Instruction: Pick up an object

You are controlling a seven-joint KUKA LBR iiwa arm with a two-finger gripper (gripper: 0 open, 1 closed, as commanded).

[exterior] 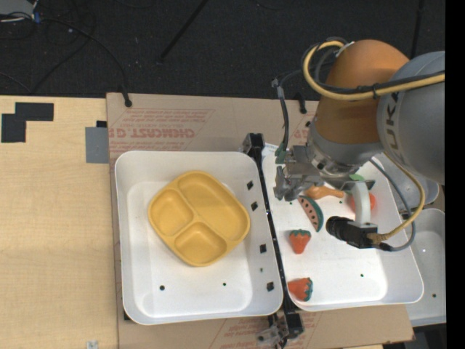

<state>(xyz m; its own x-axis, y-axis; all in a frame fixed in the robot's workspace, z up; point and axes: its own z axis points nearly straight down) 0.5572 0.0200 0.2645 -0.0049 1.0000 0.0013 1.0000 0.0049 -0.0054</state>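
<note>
Several toys sit in the right bin (407,286), and the gripper (290,184) hovers at its far-left corner. Can't tell how its fingers stand. The watermelon slice (312,214) lies just right and nearer, long axis running far-to-near; the strawberry (300,241) is nearer still.

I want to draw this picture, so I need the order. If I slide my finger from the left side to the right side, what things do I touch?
Wooden bench top → yellow tray in the left bin → black divider → toy strawberry in the right bin.
</note>
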